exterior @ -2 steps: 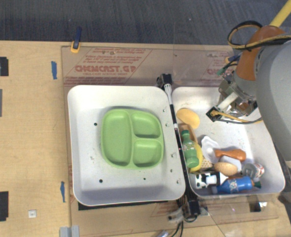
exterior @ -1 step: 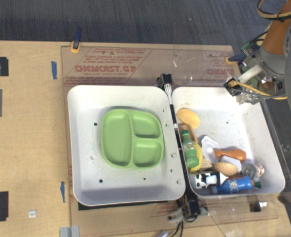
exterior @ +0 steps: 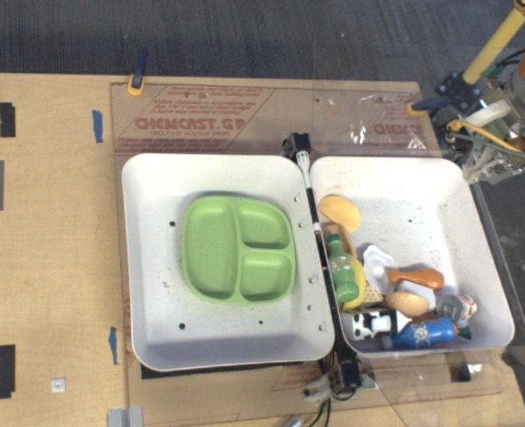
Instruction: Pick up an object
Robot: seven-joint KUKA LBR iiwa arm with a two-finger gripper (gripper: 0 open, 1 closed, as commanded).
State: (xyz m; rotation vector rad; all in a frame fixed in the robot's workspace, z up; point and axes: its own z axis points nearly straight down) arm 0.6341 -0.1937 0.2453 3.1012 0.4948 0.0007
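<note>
The right bin [exterior: 440,194] holds several small objects bunched toward its near left side. Among them are a tan rounded piece [exterior: 339,210], a green bottle [exterior: 341,270], a crumpled white item [exterior: 375,261], an orange-brown utensil-like piece [exterior: 419,278], a tan potato-shaped object [exterior: 407,303], a blue bottle [exterior: 428,334] and a black-and-white toy [exterior: 369,325]. My gripper [exterior: 494,154] hangs at the far right, outside the right bin's far right corner, well apart from all the objects. Nothing is seen in it.
The left bin [exterior: 156,194] carries a green divided plate [exterior: 239,249] in its middle. A black clamp bar [exterior: 309,203] runs along the seam between the bins. A yellow pole [exterior: 498,38] and cables stand at the upper right by the arm.
</note>
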